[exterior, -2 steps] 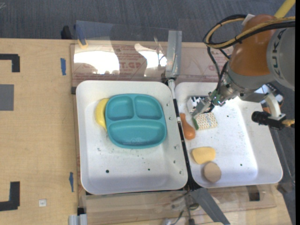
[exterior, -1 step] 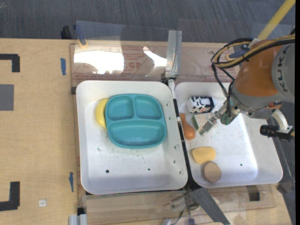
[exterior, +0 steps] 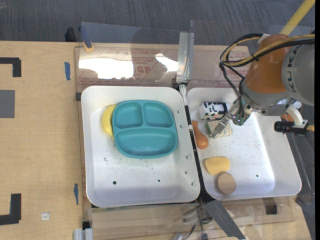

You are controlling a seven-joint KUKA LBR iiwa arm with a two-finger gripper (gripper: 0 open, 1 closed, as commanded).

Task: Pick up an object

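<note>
The gripper (exterior: 222,125) hangs low over the right bin (exterior: 260,179). Its fingers' spread cannot be told. A black-and-white toy (exterior: 212,109) lies just beside it.

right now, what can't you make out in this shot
- Yellow thing in the left bin: mostly under the teal plate, so its shape is hidden.
- Gripper: too small and blurred to tell if it holds anything.
- Black and white toy: partly behind the gripper.
- Arm: cut off by the right edge.

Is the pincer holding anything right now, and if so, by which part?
Cannot be told. The pincer is low in the right bin over a speckled object; no grip is visible.
</note>
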